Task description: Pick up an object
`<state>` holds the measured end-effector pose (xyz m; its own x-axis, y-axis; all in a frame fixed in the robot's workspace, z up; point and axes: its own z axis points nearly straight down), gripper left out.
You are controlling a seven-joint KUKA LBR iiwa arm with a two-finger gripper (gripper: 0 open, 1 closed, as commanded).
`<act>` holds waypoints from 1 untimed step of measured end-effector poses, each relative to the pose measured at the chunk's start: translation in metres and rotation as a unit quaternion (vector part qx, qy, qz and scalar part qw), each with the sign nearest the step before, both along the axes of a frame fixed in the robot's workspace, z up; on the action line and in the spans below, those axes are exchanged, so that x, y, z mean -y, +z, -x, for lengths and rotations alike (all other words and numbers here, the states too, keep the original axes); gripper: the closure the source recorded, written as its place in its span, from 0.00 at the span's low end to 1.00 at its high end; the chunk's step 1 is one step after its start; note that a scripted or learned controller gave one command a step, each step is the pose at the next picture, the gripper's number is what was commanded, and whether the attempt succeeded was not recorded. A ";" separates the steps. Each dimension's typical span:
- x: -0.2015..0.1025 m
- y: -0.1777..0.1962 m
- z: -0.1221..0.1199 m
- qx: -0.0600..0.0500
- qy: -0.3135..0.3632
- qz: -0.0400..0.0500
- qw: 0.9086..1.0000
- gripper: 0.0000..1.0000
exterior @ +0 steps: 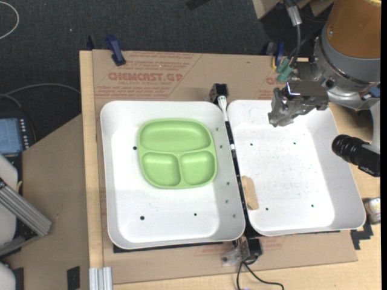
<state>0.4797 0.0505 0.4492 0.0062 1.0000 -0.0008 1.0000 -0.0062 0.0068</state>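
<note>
White shallow bins, two of them, sit side by side on the counter (157, 71), which is a tan board printed in red along its far edge.

Left bin (169, 219): I note one green divided plate (177, 153), lying flat in the half of the bin nearer the counter's far edge. It has one long compartment on the far side and two smaller ones on the near side. The plate stands apart from all four bin walls.

Right bin (290, 180): I note one small tan strip (249, 193) lying against the bin's left wall, towards the near edge of the counter and close to the seam between the two bins. The bin floor carries fine dark specks.

End effector (280, 118): it hangs over the far part of the right bin, near that bin's far wall, well apart from both the plate and the tan strip. I cannot tell from this view whether it is open or closed, and I see nothing held in it. The arm (357, 17) enters from the counter's right side, its orange band showing above the wrist.

Surface and room: a blue clamp (115, 50) grips the counter's far left corner. A black clip (219, 93) sits at the far end of the seam between the bins. The counter stands over dark carpet (60, 11). A thin pale cable (42, 88) runs across the floor off the counter's left edge, and an aluminium rail (24, 213) lies near the counter's near left corner.
</note>
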 end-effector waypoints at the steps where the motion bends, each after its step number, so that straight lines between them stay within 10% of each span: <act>1: -0.045 -0.028 0.001 -0.006 0.005 0.000 1.000 1.00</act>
